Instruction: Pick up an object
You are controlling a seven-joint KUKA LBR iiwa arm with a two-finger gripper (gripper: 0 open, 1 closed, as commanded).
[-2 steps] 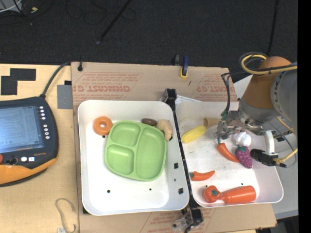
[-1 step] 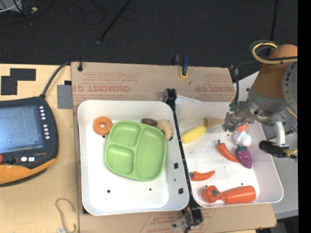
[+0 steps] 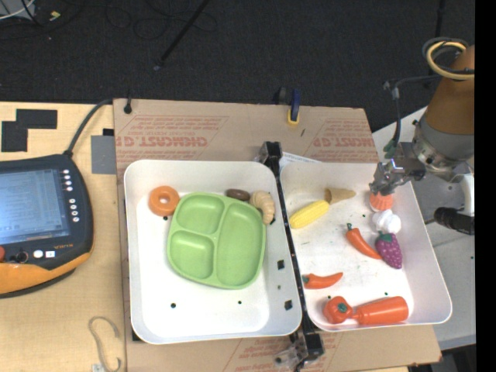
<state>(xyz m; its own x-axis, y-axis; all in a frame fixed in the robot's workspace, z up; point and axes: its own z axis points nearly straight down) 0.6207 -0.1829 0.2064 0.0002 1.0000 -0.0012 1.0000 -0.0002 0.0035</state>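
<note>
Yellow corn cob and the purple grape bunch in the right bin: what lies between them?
In the camera view, between the corn cob and the grape bunch lies an orange-red pepper on the bin floor; otherwise bare white.

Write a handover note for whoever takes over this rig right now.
Gripper: low at the far right edge of the right bin, just above a small orange-and-white toy. Nothing is visibly between its fingers, so count nothing as picked.
Right bin: yellow corn, cone, white piece, purple grapes, two red peppers, orange bottle-shaped toy.
Left bin: green divided plate, orange donut, a brown piece and a tan piece at the plate's far edge.
Done: approach only. Left: grasp and lift one object.
</note>
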